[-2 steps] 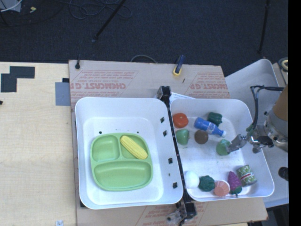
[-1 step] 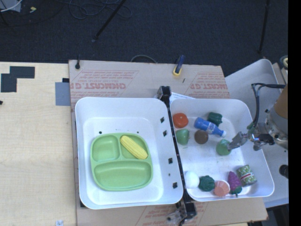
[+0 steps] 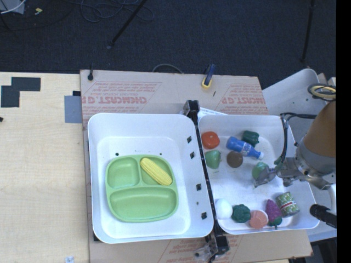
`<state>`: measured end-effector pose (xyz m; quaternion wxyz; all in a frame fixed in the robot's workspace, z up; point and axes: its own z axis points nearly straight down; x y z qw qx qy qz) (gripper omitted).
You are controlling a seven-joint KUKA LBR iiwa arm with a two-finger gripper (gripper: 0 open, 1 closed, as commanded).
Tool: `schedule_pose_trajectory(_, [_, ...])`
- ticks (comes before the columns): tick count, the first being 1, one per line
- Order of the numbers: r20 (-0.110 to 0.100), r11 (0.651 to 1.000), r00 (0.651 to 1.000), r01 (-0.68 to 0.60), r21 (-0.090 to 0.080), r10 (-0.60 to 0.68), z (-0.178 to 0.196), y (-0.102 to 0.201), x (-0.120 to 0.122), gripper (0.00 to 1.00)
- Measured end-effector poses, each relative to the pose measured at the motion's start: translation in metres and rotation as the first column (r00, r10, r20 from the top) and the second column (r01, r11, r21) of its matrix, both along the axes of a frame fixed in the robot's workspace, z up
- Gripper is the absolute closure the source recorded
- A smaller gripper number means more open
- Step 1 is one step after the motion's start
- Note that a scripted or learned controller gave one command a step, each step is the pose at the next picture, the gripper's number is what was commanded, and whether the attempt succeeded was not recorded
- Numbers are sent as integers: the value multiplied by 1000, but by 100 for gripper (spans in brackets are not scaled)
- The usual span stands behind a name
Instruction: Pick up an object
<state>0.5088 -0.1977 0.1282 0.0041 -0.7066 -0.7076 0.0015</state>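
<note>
along the near rim of the right bin (image 3: 307, 225) sits a row of small play foods: a white egg-like piece (image 3: 223, 207), a dark green leafy piece (image 3: 241, 213), a pink round piece (image 3: 258, 219), a purple grape-like piece (image 3: 273, 211) and a green striped can (image 3: 287, 204). the gripper (image 3: 265, 175) reaches in from the right at mid-bin, and a green rounded piece (image 3: 260, 170) lies right at its tip, touching or nearly so; whether the piece sits between the jaws, and how wide they stand, i cannot tell. that green piece looks like the likeliest target, since it lies straight ahead of the tip toward the bin's centre, with no clear long axis to line up on. just left of it are a brown ball (image 3: 235, 159) and a blue bottle (image 3: 243, 146) lying slanted, with a dark green pepper-like piece (image 3: 250, 137) behind and a red tomato (image 3: 210, 140) and another green piece (image 3: 212, 159) near the divider wall. open white floor lies between the gripper and the near row, so a lift straight up seems to have room. the left bin (image 3: 137, 126) holds a green divided tray (image 3: 141, 204) with a corn cob (image 3: 156, 171) lying slantwise across it.
</note>
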Motion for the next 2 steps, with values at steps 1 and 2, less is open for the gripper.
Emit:
schedule_pose_trajectory(1, [4, 1000, 1000, 1, -2, -1, -43, 2, 0, 0])
schedule_pose_trajectory(2, [6, 1000, 1000, 5, -2, -5, -30, 0, 1, 100])
